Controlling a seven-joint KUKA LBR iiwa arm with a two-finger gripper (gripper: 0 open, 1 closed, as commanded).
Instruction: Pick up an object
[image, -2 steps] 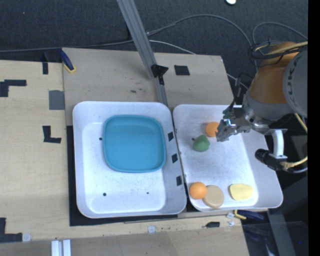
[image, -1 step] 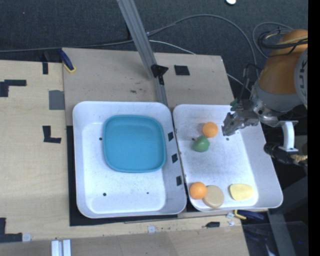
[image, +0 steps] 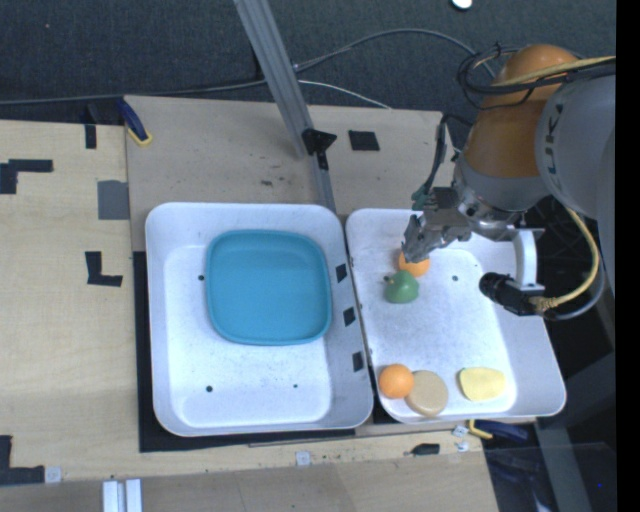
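My gripper reaches down into the far left part of the right bin. Its tips sit right over a small orange object, partly hidden beneath them. A green rounded object lies just in front of that, touching it. Along the near edge of the same bin lie an orange ball, a tan round piece and a yellow piece.
A blue square plate fills the middle of the left bin. A slanted metal pole rises behind the bins. A black cable and a white fitting hang beside the wrist over the right bin.
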